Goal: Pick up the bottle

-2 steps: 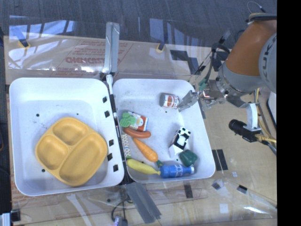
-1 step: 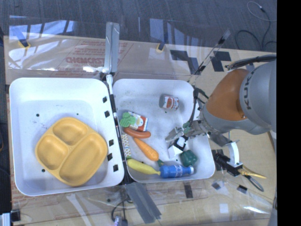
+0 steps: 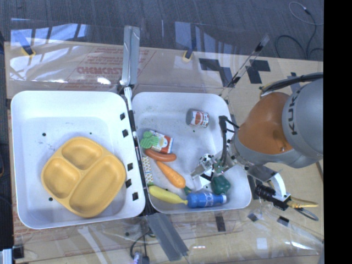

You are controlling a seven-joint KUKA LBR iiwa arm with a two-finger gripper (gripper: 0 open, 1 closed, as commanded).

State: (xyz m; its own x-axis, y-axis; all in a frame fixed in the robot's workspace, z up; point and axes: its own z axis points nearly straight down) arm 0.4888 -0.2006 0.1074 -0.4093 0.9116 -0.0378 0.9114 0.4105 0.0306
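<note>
The bottle point(image 3: 207, 200) is blue with a pale label. It lies on its side along the front wall of the right bin point(image 3: 165, 100), its length running left to right. My gripper point(image 3: 204, 167) hangs low over the right bin's floor, a little behind the bottle and apart from it. The grey arm with its orange band point(image 3: 264, 132) reaches in from the right over the bin's right wall. A dark green toy point(image 3: 221, 185) sits between the gripper and the bottle's right end.
The right bin also holds a small can point(image 3: 198, 117) at the back, a green and orange carton point(image 3: 157, 142), a sausage point(image 3: 161, 156), a carrot point(image 3: 171, 174) and a banana point(image 3: 165, 194) touching the bottle's left end. A yellow divided plate point(image 3: 82, 175) lies in the left bin point(image 3: 27, 114).
</note>
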